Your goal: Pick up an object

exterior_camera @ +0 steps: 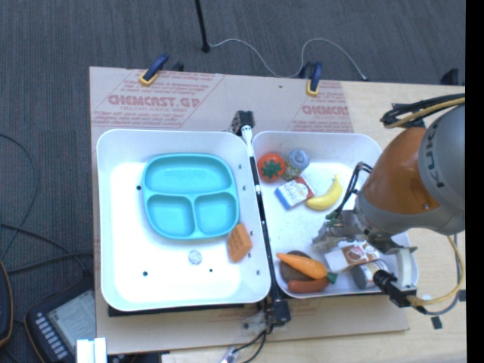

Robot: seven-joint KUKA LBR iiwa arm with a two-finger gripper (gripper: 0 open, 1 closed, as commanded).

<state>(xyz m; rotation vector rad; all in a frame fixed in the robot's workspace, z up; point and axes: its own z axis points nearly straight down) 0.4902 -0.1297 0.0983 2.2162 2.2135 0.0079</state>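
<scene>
Two white bins sit side by side. Left bin (113, 203): a blue divided plate (190, 195) with an orange cracker (240, 242) just beside its right corner. Right bin (363, 144): a tomato (271, 165), a small carton (292, 193), a banana (325, 196), a carrot (301, 264) — and the gripper (338, 233) low among the clutter near the carrot; whether it grips anything, I cannot tell.

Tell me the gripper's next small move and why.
Probably lower straight down a little, then close. The gripper sits low in the right bin, over clutter beside the carrot, with nothing visibly between its fingers, so no object looks picked yet.
</scene>
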